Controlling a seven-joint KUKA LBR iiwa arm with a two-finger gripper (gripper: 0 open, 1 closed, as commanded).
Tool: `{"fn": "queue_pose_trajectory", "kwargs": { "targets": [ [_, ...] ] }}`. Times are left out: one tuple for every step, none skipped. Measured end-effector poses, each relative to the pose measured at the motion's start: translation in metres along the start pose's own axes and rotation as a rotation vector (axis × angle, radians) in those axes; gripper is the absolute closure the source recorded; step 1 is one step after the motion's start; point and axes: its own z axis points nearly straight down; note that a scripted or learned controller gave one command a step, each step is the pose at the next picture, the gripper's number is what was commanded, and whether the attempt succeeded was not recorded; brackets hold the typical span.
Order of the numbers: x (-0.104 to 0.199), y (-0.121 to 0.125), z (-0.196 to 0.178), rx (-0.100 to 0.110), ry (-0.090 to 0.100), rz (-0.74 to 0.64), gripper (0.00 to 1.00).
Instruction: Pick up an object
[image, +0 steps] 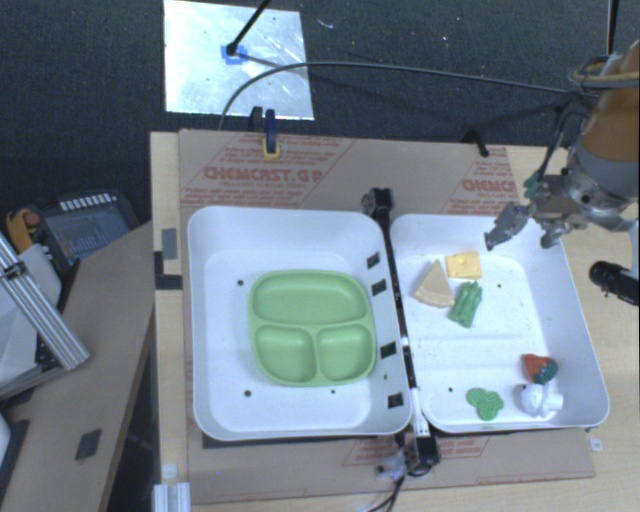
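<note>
Arm: I see the grey arm with its orange band (612, 130) coming in from the right, above the far right corner of the right-hand shallow white bin (575, 300).
Gripper: my two-finger gripper (528, 232) hangs over that bin's far edge, its two dark fingers spread well apart with nothing between them.
Nearest items: a flat yellow square piece (463, 265) lies just below and left of the gripper; a pale tan wedge (434, 287) sits just beside it, and a green ridged stick-shaped piece (465, 304) lies at a tilt, touching or nearly touching the wedge.
Near corner of right bin: I make out a small red and dark green piece (538, 367) above a white lumpy object (538, 400), close together; a flat green leafy-looking piece (486, 403) lies to their left.
Left bin: the other shallow white bin (215, 300) holds a light green plastic divided tray with three compartments (309, 328).
Bench: both bins rest on a brown cardboard sheet with red print (260, 172).
</note>
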Motion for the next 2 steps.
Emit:
{"fn": "queue_pose_trajectory", "kwargs": {
  "targets": [
    [0.000, 0.002, -0.007, -0.012, -0.001, -0.002, 0.00],
    [0.003, -0.008, 0.044, -0.008, -0.001, 0.000, 0.00]
  ]
}}
